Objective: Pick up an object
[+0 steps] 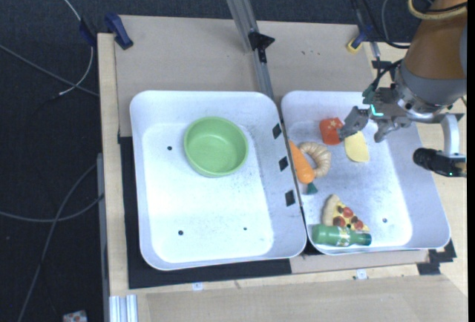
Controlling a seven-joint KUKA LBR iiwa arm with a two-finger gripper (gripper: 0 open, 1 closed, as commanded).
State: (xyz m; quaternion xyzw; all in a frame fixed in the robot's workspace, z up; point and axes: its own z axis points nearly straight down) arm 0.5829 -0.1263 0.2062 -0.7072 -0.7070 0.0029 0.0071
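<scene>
Arm reaching in from the right over the right bin (423, 217).
The tool (367, 126) is hanging spread open above a yellow piece (358, 148), beside a red block (330, 127), gripping nothing.

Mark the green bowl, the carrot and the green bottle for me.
green bowl (215, 146), camera view, the middle of its inside.
carrot (300, 162), camera view, its orange body.
green bottle (338, 237), camera view, mid-body.

Hand (365, 125) spread above yellow piece (358, 148) (right bin (423, 217)).
</scene>
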